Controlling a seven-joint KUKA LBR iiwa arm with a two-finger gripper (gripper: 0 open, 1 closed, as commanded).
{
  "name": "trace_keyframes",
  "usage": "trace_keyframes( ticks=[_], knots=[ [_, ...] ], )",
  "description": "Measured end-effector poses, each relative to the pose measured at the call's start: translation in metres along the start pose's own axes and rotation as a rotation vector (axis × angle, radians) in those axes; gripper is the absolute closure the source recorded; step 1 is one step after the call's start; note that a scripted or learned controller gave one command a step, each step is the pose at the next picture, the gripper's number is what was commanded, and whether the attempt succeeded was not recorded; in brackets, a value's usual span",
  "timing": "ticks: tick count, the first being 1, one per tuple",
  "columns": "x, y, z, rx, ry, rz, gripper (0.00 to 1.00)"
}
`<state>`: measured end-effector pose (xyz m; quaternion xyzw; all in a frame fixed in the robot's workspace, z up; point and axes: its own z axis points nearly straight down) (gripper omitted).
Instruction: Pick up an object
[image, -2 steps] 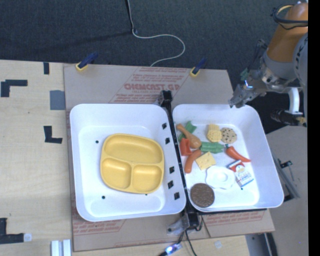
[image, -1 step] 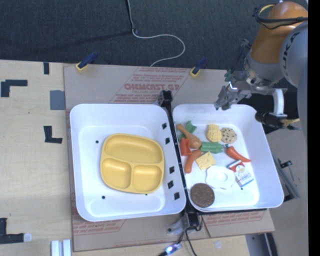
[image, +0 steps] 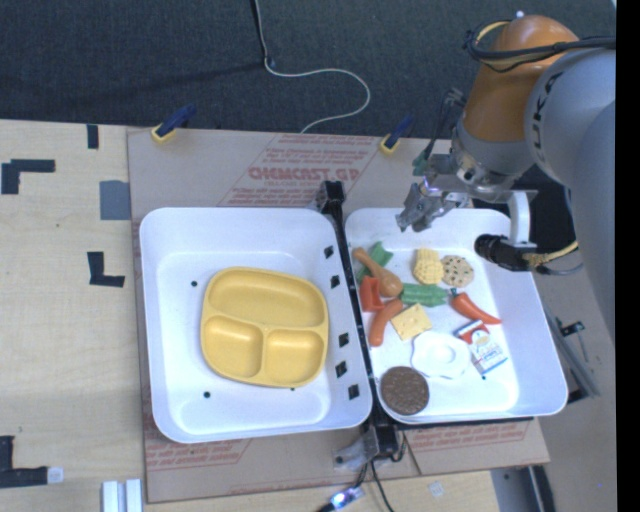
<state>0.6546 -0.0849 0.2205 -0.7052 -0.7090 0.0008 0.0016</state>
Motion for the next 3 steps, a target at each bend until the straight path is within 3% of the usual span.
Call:
trace_keyframes(
  ticks=[1, 2, 3],
  knots=[
    [0.053, 0.004, 0.006, -0.001, -0.001, 0.001, 1.00],
    [0.109, -0.012, 0.008, 0.000, 0.000, -0.001, 1.00],
    [0.131, -0.007, 0.006, -0.002, -0.001, 0.002, 1.00]
  ],
)
